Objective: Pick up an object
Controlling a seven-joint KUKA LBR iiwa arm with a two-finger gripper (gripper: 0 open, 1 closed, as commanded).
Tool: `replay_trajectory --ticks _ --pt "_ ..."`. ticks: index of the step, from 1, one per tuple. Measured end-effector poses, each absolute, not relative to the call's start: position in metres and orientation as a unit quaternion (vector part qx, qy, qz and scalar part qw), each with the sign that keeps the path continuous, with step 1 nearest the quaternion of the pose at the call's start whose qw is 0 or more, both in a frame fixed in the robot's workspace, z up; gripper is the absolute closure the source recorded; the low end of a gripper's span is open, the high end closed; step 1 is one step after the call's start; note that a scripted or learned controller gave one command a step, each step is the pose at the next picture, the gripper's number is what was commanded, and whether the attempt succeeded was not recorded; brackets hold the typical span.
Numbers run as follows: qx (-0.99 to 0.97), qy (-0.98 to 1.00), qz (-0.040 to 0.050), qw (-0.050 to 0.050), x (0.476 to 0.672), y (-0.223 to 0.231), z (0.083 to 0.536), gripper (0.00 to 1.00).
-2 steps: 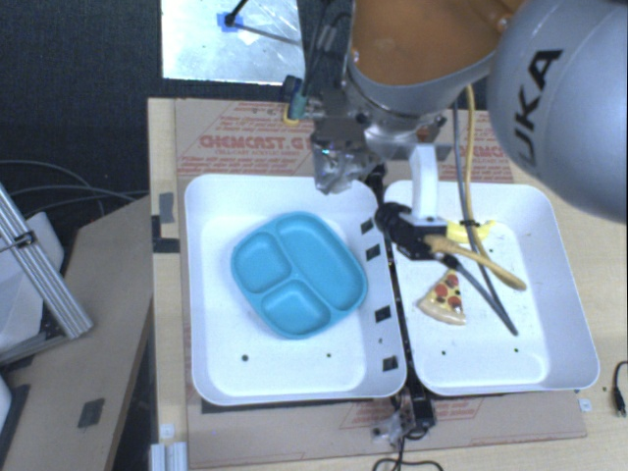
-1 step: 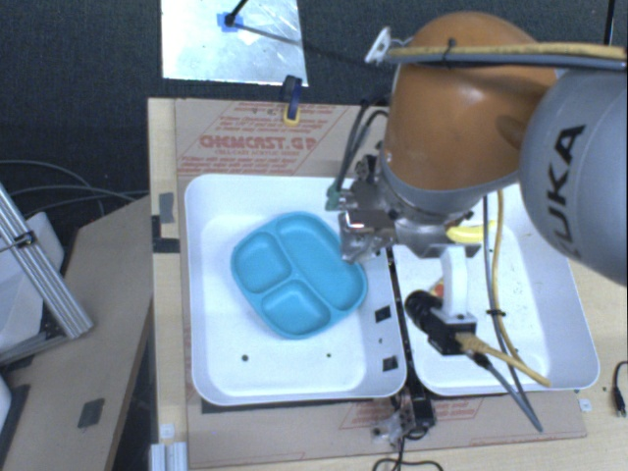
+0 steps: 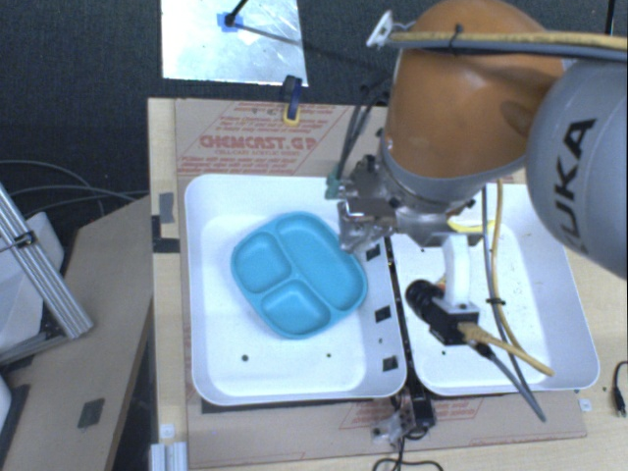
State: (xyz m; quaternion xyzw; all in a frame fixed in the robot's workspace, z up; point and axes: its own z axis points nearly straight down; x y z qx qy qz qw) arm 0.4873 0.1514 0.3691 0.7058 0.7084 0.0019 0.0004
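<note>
Blue plate (image 3: 297, 275) lies flat in the left bin (image 3: 211, 361), touching-close left of the tool (image 3: 355, 232) | tool grip: cannot tell | likely light, stiff, slick plastic; pinch raised rim.

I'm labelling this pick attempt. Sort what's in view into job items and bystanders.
Job items:
- light blue three-compartment plastic plate in the left shallow white bin
- hand above the plate's right rim

Bystanders:
- right shallow white bin
- brown printed cardboard sheet
- shiny foil square
</note>
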Motion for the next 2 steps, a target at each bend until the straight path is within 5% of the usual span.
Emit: replay_trajectory --ticks 1,2 --pt "0.708 0.706 0.006 0.004 0.487 0.105 0.468 1.0" --pt "0.705 0.71 -0.0017 -0.002 0.486 0.151 0.391 1.0"
